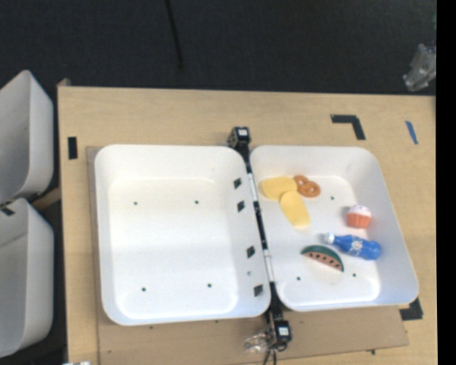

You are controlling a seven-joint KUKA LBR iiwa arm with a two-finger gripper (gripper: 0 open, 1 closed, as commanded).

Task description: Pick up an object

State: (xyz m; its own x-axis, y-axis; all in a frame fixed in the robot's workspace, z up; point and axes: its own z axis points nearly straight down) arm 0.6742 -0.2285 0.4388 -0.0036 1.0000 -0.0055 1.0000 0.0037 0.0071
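Whether my hand is wide or narrow I cannot tell.

Nearest, at the near edge of the tan wooden bench board [76, 333], a small black clamp block [280, 329] sits where the two bins meet, with a tangle of thin wires [260, 344] just beside it. A black corner mark [412, 309] lies by the near right corner of the right bin.

The shallow white plastic left bin [110, 234] and the shallow white plastic right bin [391, 261] stand side by side, touching along a seam fitted with little black clips.

All the things I could pick up lie in the right bin. Nearest is a toy watermelon slice, red with a dark green rind [323, 258], near the middle. Just beyond it and to the right lies a small blue toy bottle with a white end [355, 245], on its side. Farther on, near the right wall, stands a small toy cupcake with an orange base and a pale pink top [358, 217]. To the left, a pale yellow oblong soft piece [294, 208] touches a second yellow, squarish piece [277, 187] beyond it. Just right of that one is a small orange pretzel-shaped toy [307, 186].

At the far end of the seam sits another black clamp block [239, 135]. Beyond the right bin, the board bears a black angle mark [349, 124] and a short blue tape strip [412, 132]. A blurred pale grey shape [421, 65] lies at the far right.
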